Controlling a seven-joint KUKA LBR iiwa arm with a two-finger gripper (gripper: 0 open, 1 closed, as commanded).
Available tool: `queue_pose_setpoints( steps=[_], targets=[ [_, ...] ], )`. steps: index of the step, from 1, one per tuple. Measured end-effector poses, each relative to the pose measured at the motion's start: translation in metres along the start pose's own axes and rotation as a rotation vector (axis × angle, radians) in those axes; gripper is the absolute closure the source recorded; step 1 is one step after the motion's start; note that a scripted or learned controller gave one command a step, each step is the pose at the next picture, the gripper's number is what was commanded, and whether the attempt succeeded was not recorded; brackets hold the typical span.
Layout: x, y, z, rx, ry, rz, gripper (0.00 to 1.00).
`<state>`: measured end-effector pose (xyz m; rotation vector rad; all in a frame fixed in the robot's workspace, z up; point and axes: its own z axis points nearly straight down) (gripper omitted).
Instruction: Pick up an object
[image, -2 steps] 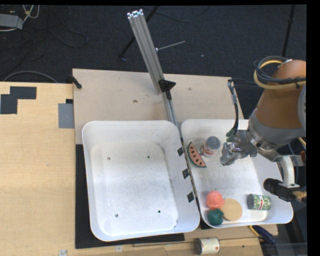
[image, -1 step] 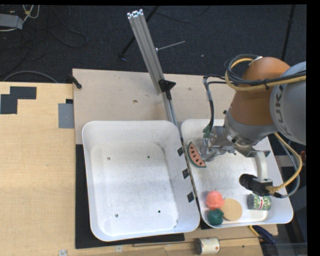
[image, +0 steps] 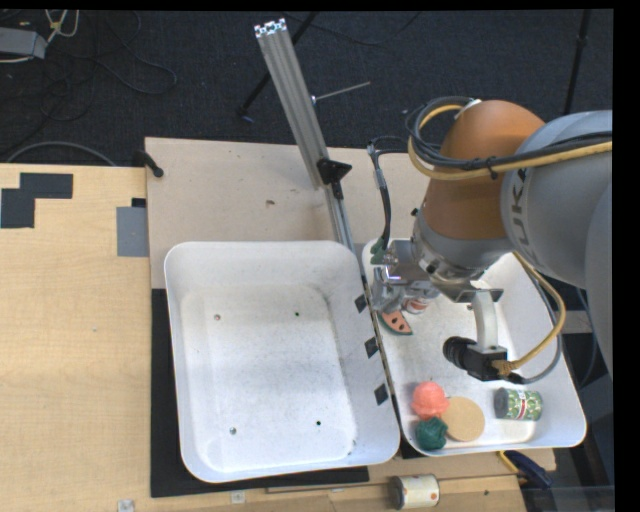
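Four small things lay in the right bin (image: 560, 425): pink ball (image: 429, 397), green ball (image: 432, 433), tan disc (image: 464, 419), green can (image: 518, 404). The gripper (image: 398, 300) hung near the bin's left wall, well apart from them.

Matt white plastic bins (image: 200, 262) on a pale wood-grain bench (image: 70, 300).

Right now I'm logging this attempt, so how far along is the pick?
Done: the arm has reached into the right bin, with the gripper low at its far left side, over a small orange-brown object. In hand: nothing visibly; whether the fingers have closed can't be told. Left: grasp and lift. The pink ball, green ball, tan disc and green can lie at the bin's near end.
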<state>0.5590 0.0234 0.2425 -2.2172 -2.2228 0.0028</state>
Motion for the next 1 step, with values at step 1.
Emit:
queue_pose_setpoints(
  steps=[1],
  targets=[
    [0.052,0.0146,0.0097,0.0,0.001,-0.001,1.0]
  ],
)
